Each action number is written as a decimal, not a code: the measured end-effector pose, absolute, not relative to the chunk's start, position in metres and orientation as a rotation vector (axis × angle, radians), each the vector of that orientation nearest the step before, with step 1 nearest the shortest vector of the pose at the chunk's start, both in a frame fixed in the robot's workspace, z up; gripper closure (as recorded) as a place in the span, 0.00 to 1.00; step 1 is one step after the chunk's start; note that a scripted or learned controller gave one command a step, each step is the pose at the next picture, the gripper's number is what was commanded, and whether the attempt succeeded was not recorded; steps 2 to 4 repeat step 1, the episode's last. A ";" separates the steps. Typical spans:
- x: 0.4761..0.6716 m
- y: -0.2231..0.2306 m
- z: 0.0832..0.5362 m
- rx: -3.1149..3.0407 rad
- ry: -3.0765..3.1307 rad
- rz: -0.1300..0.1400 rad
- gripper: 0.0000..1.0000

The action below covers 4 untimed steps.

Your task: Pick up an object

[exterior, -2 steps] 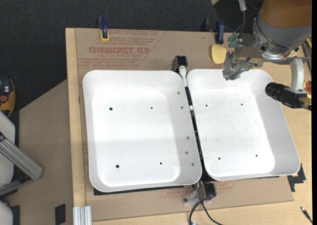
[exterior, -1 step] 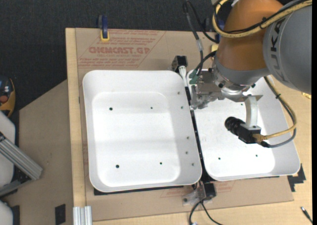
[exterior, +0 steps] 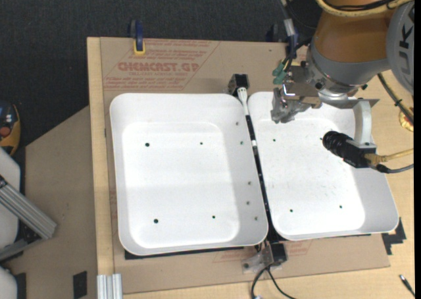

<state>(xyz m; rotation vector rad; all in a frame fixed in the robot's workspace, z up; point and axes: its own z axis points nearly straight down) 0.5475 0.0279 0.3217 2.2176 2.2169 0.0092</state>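
My gripper (exterior: pixel 284 112) hangs below the grey and orange arm over the far left corner of the right bin (exterior: pixel 368 225). It sits close to the bin's floor, just right of the divider between the bins. A black cylindrical fitting (exterior: pixel 343 147) with a cable sticks out from the arm's wrist over the right bin. The floors of both bins show plain white with a few small dark dots.
The left bin (exterior: pixel 125 159) lies beside the right one on a brown board (exterior: pixel 164 60). A black clamp (exterior: pixel 238 84) sits at the far end of the divider and another (exterior: pixel 273 255) at the near end. A blue clamp (exterior: pixel 137 34) holds the board's far edge.
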 end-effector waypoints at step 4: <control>0.531 0.038 0.358 2.217 2.221 0.008 1.00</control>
